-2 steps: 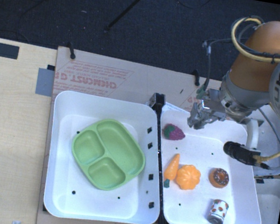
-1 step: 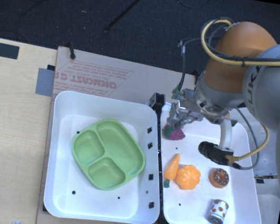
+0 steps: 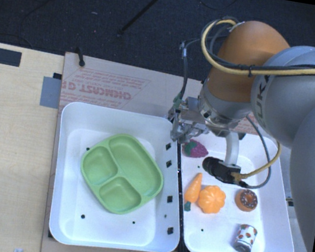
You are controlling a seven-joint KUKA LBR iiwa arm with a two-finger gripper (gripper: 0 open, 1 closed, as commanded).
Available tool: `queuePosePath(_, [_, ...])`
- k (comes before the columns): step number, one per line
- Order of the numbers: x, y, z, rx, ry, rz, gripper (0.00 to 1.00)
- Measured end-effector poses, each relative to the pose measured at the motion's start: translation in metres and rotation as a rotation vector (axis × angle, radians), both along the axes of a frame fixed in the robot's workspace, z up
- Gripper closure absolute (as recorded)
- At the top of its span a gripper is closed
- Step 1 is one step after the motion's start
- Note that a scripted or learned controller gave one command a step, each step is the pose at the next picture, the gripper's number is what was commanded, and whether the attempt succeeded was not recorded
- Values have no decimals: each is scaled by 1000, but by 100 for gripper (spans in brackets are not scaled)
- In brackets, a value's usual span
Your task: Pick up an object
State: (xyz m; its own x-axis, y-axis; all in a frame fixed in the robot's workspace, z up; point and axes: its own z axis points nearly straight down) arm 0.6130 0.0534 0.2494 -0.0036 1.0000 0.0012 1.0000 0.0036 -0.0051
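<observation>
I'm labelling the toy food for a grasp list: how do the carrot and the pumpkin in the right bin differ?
The carrot is long and tapered, standing on the picture's vertical with a green stub at its lower end; the pumpkin is squat, round and lobed. The carrot is slimmer, the pumpkin bulkier. The carrot lies nearer the divider between the bins, the pumpkin just right of it. Both are orange and lie close together in the right bin.

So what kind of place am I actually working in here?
Most likely a robotics lab's pick-testing bench: two white bins on cardboard, toy food such as a carrot and doughnut, a green divided plate, and cables trailing over the dark floor behind.
</observation>
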Motion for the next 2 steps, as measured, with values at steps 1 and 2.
queuePosePath(1, [8, 56, -17, -1, -1, 1, 100])
queuePosePath(2, [8, 54, -16, -2, -2, -1, 0])
